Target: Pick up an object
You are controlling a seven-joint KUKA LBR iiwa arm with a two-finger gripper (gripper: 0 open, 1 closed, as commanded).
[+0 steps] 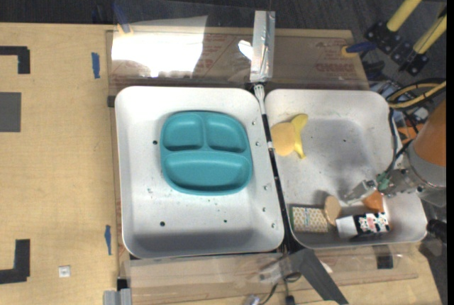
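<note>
Bench: light brown wooden bench top (57, 154), marked with black corner brackets and strips of blue tape. Borne directly on it, side by side and touching: a shallow white left-hand bin (135, 176) and a shallow white right-hand bin (340, 112). A clear plastic sheet (177, 48) is laid behind them.

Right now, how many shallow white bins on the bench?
2: left shallow white bin holds the teal divided plate; right shallow white bin holds small items, near the gripper.

Grey arm (425, 172), orange band above wrist, metallic pincer (358, 191)
</note>
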